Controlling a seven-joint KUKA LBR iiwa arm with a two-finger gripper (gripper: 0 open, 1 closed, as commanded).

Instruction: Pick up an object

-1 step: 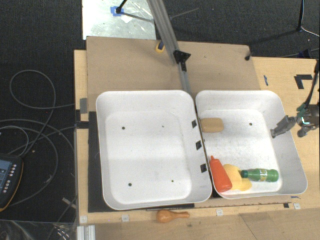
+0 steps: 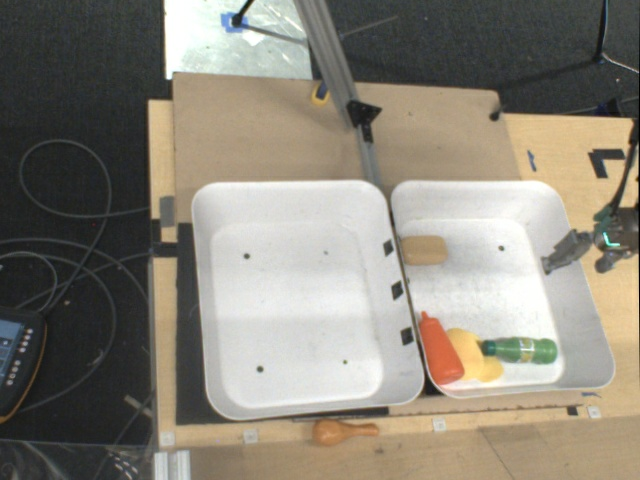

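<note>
The right bin (image 2: 560, 218) holds a tan block (image 2: 424, 250) against its left wall. Along its near edge lie a red bottle (image 2: 440, 348), a yellow toy (image 2: 473, 354) and a green bottle (image 2: 520, 349), close together. My gripper (image 2: 584, 258) hangs over the bin's right rim, well to the right of the tan block and above the green bottle in the picture. Its two dark fingers are spread apart with nothing between them, so it is open.
The left bin (image 2: 215, 298) stands next to the right one, joined by black clips (image 2: 397, 290). An orange pear-shaped toy (image 2: 344, 430) lies on the bench in front of the bins. A grey pole (image 2: 335, 63) slants across the back.
</note>
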